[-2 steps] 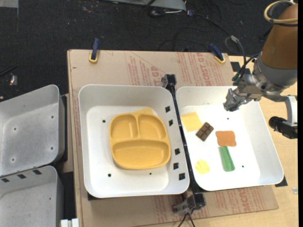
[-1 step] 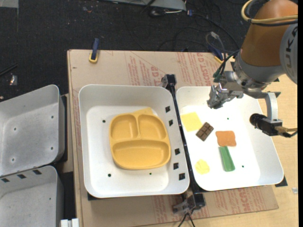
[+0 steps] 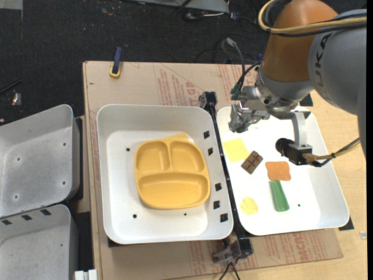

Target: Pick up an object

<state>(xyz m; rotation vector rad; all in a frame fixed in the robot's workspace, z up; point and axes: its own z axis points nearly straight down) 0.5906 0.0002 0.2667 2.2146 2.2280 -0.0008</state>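
The right bin (image 3: 317, 200) holds several small items: a flat yellow square (image 3: 235, 149), a brown chocolate-like piece (image 3: 252, 162), an orange square (image 3: 278, 170), a green bar (image 3: 280, 196) and a small yellow lump (image 3: 249, 205). My gripper (image 3: 239, 123) hangs over the bin's far left corner, just beyond the yellow square and apart from it. Nothing is visibly held in it. The grey arm with its orange band reaches in from the upper right and hides the bin's far edge.
A yellow divided plate (image 3: 172, 174) lies in the left bin (image 3: 111, 156). A black fitting (image 3: 291, 150) on a cable hangs from the arm over the right bin, near the orange square. A raised divider with black clips (image 3: 217, 156) separates the bins.
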